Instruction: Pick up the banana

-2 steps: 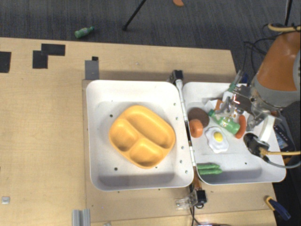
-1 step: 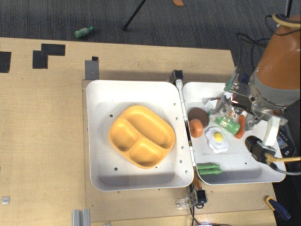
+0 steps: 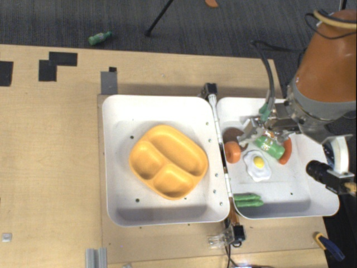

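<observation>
My gripper (image 3: 261, 128) hangs low over the right bin (image 3: 312, 205), at the end of the grey and orange arm (image 3: 329, 54) that reaches in from the right. Directly below and just in front of it lies a green toy (image 3: 270, 146), with a red piece (image 3: 285, 152) against its right side. A fried-egg toy (image 3: 259, 165) lies in front of those. To the gripper's left, by the bin's left wall, sit a brown item (image 3: 230, 134) and an orange one (image 3: 232, 152). The arm covers the bin's back right part.
A green pod (image 3: 247, 200) lies near the right bin's front left corner. The left bin (image 3: 120, 121) holds a yellow divided plate (image 3: 167, 161). The ridge between the bins runs just left of the orange item.
</observation>
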{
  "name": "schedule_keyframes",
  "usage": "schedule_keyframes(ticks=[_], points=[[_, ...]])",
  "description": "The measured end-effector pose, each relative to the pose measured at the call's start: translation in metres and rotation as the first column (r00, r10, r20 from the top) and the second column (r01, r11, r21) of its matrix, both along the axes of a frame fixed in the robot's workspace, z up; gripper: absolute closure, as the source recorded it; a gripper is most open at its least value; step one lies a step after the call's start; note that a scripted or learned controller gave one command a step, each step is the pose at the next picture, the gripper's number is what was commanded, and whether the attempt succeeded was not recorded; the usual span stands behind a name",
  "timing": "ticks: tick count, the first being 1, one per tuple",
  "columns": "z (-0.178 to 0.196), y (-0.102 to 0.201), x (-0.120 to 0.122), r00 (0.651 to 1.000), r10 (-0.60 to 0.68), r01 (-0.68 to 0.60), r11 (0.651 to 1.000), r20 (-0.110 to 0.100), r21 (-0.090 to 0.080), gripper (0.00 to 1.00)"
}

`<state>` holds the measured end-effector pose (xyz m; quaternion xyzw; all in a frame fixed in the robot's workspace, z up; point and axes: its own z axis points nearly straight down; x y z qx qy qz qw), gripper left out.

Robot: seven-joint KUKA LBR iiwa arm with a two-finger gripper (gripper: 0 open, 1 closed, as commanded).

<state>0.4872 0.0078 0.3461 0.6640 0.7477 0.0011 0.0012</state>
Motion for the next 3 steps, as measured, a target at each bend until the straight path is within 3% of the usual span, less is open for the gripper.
schedule_keyframes(ticks=[1,2,3], points=[[0.045,0.026,0.0,0.863,0.506,-0.506,0.863,0.003,-0.003,0.0],[-0.027,0.049,0.0,0.994,0.113,-0.113,0.994,-0.001,0.0,0.0],[0.072,-0.023,0.0,0.891,0.454,-0.454,0.891,0.002,-0.003,0.0]])
